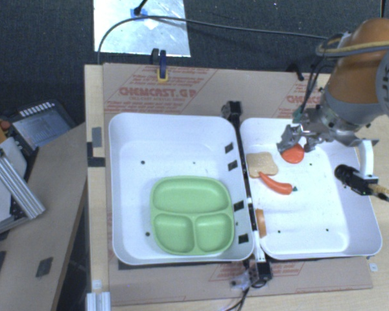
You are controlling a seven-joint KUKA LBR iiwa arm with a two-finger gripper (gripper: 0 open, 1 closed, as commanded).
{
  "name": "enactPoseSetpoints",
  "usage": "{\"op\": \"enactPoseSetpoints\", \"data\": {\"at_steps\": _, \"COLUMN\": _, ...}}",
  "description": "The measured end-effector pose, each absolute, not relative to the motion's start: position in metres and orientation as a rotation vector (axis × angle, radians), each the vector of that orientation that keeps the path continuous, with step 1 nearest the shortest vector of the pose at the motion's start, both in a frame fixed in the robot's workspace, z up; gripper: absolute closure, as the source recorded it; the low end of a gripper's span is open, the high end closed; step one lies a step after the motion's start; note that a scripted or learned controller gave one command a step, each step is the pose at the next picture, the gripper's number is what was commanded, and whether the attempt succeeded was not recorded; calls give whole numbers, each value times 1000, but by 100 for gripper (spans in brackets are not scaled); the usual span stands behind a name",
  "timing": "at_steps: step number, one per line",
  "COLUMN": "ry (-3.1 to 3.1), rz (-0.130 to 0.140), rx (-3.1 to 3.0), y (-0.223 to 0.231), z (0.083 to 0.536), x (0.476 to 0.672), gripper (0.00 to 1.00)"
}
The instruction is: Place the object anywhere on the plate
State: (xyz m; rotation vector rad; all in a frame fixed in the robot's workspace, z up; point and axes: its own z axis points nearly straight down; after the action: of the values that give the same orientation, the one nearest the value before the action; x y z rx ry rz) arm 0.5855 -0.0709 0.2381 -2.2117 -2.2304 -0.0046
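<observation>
So far the placement is not done: the green plate (pixel 192 222) sits in the left bin (pixel 126 173) with all three compartments bare, and nothing of the task's thing rests on it. My tool (pixel 297 141) is over the far part of the right bin (pixel 337 238), reaching in from the right. A round red-orange object (pixel 293 154) lies right at the tool's tip, touching it or just under it; whether it is actually between the fingers or merely lying on the bin floor beneath them I cannot tell from this slanted view, so I do not log a grasp. Finger state: cannot tell, the tips are blurred against the object. Just beside it, toward the divider, lies a tan slice of bread (pixel 262 164), and nearer the camera a red pepper-like piece (pixel 276 186); a small orange item (pixel 261 222) sits by the divider at the right bin's near side. My judgement: I am at the pick stage on the red-orange object. Remaining, as I read it: confirm the grip, lift clear of the bin wall, carry across the divider to the left bin, and release over any part of the plate. Plate and tool are well apart.
</observation>
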Motion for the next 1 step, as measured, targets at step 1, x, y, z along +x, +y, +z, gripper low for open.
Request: {"op": "enactPoseSetpoints", "data": {"at_steps": 1, "ry": -2229, "rz": -3, "rx": -2211, "y": -21, "z": 226, "x": 574, "gripper": 100}}
